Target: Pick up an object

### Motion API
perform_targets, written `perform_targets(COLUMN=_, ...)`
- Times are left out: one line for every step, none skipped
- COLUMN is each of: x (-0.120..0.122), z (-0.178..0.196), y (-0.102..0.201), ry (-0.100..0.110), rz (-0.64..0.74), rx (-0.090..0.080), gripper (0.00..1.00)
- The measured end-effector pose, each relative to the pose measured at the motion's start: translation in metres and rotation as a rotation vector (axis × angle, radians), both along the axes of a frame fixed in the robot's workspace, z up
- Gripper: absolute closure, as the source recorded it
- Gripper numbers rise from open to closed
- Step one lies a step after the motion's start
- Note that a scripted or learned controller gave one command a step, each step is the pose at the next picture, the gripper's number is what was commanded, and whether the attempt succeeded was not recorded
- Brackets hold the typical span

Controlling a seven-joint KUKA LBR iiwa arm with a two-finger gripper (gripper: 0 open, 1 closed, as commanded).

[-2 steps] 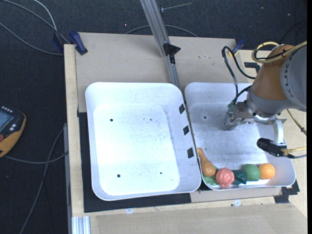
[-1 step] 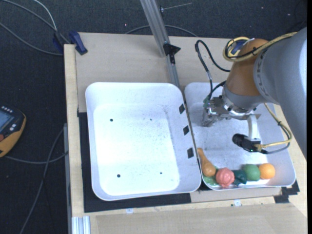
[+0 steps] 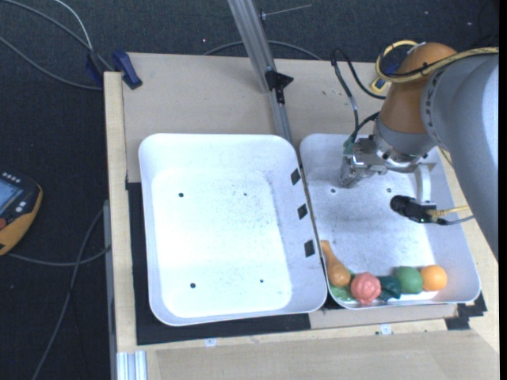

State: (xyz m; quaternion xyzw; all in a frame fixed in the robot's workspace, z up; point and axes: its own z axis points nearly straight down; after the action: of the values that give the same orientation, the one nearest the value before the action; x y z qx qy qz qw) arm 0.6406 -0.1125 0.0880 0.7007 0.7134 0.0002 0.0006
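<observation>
Toys lie in a row well below my gripper [image 3: 349, 172], along the right bin's [image 3: 372, 220] near edge: a long orange carrot [image 3: 336, 266] pointing up-left, a bumpy pink ball [image 3: 365, 286], a green lump [image 3: 409, 279] and a smooth round orange [image 3: 433, 276]. I cannot tell my gripper's state. The wooden bench [image 3: 206, 93] is pale.

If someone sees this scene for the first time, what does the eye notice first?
Probably the bright toys lined along the near edge of the right bin: orange, green, pink. Next, the grey arm with its orange band, its tool above that bin's far part. The left bin is plain white.
</observation>
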Motion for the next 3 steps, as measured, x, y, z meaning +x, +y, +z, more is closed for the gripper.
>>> perform_targets(x=0.022, z=0.0, y=0.035, ry=0.0, rz=-0.015, rx=0.002, gripper=1.0)
perform_targets(x=0.019, z=0.105, y=0.106, ry=-0.009, rz=-0.012, rx=0.002, gripper=1.0)
perform_targets(x=-0.055, z=0.1, y=0.156, ry=0.001, rz=-0.013, rx=0.002, gripper=1.0)
